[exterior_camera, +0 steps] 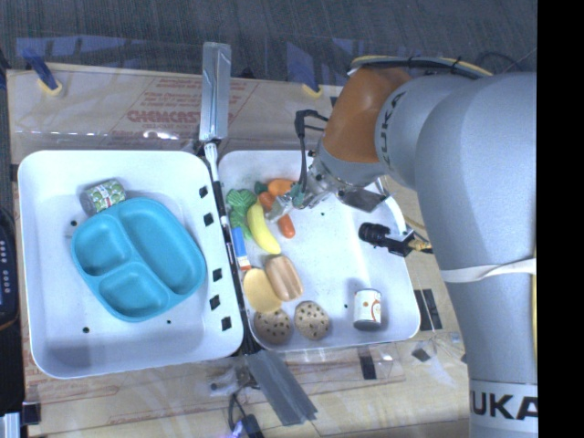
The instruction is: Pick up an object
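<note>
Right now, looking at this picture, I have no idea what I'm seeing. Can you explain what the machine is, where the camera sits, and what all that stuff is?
The big grey machine with the orange band is a robot arm, reaching in from the right. Its job is to pick up an object. The single camera is fixed above the bench and looks down at a slant.

On the bench are two shallow white bins. The left bin holds a blue divided tray and a small tin. The right bin holds toy food: a banana, a hot dog, a speckled cookie, plus a small can.

The arm's grasping tip, the end effector, is low in the right bin by the toys at its far end. I can't tell whether it has hold of anything.
</note>
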Controlling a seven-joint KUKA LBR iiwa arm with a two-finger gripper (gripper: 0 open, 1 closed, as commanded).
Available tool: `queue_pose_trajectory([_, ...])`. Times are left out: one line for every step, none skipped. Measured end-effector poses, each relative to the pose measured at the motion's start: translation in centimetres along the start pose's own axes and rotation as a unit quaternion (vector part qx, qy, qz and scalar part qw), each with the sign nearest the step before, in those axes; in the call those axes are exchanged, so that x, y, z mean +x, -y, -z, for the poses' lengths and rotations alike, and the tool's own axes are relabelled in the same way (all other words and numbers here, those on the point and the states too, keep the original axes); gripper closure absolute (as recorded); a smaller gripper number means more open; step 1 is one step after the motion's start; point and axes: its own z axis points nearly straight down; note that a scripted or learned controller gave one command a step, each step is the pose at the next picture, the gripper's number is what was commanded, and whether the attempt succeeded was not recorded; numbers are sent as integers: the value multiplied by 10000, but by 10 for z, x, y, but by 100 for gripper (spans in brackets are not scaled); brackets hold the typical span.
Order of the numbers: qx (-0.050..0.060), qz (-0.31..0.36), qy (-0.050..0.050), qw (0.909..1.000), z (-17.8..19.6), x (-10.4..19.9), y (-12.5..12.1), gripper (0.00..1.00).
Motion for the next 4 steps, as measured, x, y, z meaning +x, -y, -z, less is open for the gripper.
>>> queue_pose_trajectory([131, -366, -49, 9992, -3, -6, -15, 100])
queue_pose_trajectory([25, 652, -9, 9979, 0, 11, -30, 100])
queue_pose_trajectory([1, 1693, 11, 9856, 18, 36, 12, 100])
queue_pose_trajectory([-32, 1064, 39, 9943, 105, 68, 11, 100])
